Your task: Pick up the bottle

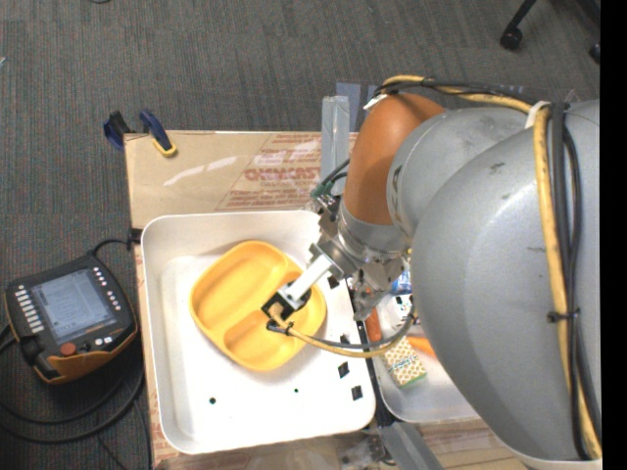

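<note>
Plate (245, 297): plain yellow, no pattern. Bin (176, 399) under the plate: white, with a few small black marks on its floor. Arm (490, 262) right of the plate: grey, with an orange band (387, 155). Cardboard (216, 174) beyond the plate: brown with red print. Clamp (137, 130) beyond the plate, to the left: blue with a yellow handle. Small box (405, 365) right of the plate: pale with green speckle. Pendant (69, 316) left of the plate: grey and orange casing, pale screen. Floor (245, 47): dark grey, finely ribbed.

Yellow dish (227, 297) in white bin (245, 417)

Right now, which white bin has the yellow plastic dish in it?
The shallow white bin on the view's left holds the yellow two-part dish; the other bin, under the grey arm, shows a small green-patterned box.
</note>
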{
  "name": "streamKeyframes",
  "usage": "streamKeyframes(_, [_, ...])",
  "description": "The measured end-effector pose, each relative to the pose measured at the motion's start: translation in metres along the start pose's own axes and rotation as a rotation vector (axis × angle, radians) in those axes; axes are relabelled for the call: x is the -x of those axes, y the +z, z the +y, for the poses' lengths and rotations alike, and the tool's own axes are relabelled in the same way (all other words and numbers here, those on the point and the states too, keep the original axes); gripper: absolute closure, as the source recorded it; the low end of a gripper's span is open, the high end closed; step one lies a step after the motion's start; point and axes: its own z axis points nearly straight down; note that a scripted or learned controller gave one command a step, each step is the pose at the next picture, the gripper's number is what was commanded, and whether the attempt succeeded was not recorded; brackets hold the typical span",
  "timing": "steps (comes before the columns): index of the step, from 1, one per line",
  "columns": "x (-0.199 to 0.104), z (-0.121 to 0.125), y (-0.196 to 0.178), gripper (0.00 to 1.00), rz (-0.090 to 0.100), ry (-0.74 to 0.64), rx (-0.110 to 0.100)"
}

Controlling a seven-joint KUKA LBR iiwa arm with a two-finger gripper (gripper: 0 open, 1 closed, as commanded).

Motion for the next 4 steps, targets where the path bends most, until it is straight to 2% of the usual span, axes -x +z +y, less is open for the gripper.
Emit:
streamKeyframes(1, [0.0,0.0,-0.006,1.0,-0.008,-0.004,-0.003])
streamKeyframes(2, [-0.085,-0.037,-0.008,1.0,0.003,0.105,0.0])
streamKeyframes(3, [-0.105,-0.107,-0.022,1.0,0.001,-0.132,0.003])
streamKeyframes(4, [-0.136,-0.063,-0.047,1.0,0.002,-0.167,0.003])
